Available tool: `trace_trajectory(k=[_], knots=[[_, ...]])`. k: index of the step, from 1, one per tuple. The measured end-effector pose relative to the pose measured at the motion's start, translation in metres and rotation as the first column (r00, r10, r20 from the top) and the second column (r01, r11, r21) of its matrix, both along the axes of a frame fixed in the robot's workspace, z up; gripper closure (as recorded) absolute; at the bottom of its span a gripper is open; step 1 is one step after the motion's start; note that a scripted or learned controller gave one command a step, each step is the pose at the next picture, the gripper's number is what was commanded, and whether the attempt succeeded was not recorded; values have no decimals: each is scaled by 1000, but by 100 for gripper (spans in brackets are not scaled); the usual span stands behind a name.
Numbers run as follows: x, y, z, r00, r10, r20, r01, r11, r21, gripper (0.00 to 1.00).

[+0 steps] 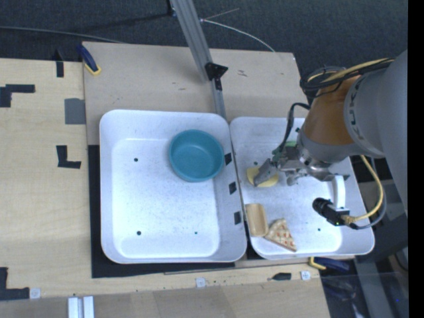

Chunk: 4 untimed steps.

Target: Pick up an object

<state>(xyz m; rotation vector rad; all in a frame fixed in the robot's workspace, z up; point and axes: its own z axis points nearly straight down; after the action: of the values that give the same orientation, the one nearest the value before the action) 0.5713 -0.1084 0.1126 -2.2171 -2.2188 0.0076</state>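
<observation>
My gripper (270, 171) reaches from the right into the right bin (311, 132) and sits low over a small yellow object (258, 178), touching or just above its right part. The yellow piece lies near the bin's left wall, partly hidden by the gripper. A tan bread-like block (256, 218) and a pizza-like wedge (281, 235) lie at the front left of the same bin. A blue bowl (196, 154) stands upright in the left bin (126, 197), near its back right.
The grey arm with its orange band (328, 121) covers the right bin's back right. A metal pole (199, 42) slants down to the bins' shared edge. Cables loop around the wrist on the right.
</observation>
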Motion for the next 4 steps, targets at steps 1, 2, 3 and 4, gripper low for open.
trace_trajectory(k=[1,2,3,4], knots=[[1,1,13,1000,2,3,-2,1000,1,100],[-2,-4,57,1000,0,9,0,1000,0,100],[4,-2,119,1000,1,12,-1,1000,-1,100],[4,-1,130,1000,1,6,-1,1000,0,100]])
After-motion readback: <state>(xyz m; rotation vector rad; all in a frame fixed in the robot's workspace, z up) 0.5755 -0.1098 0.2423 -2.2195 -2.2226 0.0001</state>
